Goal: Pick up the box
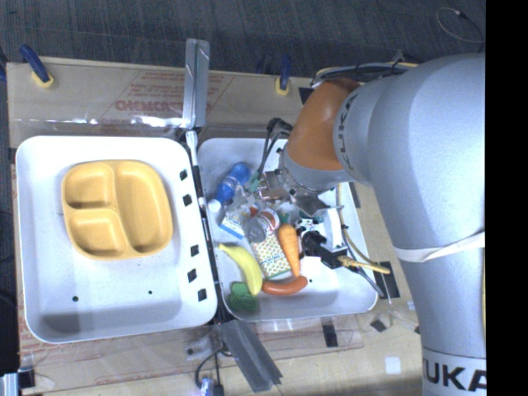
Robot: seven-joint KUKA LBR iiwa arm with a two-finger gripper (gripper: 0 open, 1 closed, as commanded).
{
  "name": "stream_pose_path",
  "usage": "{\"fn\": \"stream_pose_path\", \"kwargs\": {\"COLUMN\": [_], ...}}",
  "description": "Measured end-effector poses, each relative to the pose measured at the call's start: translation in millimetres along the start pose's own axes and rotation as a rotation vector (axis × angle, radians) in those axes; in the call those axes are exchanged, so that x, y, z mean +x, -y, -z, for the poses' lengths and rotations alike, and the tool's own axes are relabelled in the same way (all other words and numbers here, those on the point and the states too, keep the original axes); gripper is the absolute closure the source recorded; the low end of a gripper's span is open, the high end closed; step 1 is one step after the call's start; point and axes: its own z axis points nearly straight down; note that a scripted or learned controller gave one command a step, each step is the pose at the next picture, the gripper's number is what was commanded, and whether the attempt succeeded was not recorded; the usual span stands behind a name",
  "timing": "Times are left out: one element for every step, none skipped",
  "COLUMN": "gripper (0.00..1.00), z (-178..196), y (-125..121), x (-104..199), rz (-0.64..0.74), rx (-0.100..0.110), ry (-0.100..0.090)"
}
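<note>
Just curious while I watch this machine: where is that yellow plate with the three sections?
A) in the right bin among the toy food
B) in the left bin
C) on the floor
B: the yellow plate lies alone in the left bin; the banana and carrot are in the right bin.

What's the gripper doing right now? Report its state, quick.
Gripper: low in the right bin among the piled items; whether it is open, closed or holding anything cannot be told.
</note>
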Motion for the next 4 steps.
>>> {"fn": "stream_pose_path", "kwargs": {"gripper": [0.0,1.0,1.0,1.0], "z": [-4,6,96,105], "y": [-64,-63,-45,-46], "x": [-3,-5,45,46], "rz": [0.03,0.035,-0.147,-0.14], "rx": [0.014,0.02,0.005,0.007], "ry": [0.006,0.01,0.001,0.001]}}
